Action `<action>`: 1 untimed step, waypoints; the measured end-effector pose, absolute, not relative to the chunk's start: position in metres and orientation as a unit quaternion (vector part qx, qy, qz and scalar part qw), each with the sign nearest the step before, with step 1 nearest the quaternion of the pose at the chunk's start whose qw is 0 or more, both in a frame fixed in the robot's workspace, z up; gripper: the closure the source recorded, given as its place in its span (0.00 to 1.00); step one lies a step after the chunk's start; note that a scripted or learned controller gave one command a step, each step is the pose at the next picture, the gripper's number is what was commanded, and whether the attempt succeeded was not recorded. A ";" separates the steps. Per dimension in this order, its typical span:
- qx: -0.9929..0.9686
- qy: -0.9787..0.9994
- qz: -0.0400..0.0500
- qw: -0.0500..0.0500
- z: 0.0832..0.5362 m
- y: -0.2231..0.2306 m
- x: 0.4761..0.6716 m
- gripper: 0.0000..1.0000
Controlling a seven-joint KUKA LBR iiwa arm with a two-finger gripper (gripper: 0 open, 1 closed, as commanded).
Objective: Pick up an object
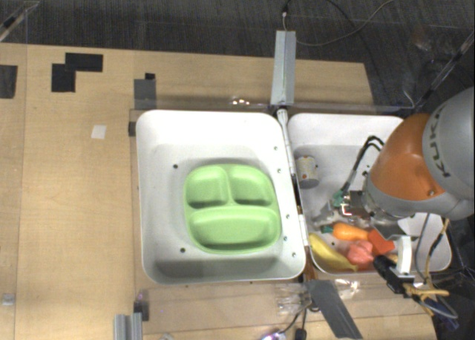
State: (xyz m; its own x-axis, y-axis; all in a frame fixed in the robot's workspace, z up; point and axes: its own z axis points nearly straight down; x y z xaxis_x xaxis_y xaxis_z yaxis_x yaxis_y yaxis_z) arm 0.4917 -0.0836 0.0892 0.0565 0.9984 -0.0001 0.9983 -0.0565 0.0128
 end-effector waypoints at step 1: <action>0.726 0.688 0.007 0.008 0.099 -0.083 0.496 1.00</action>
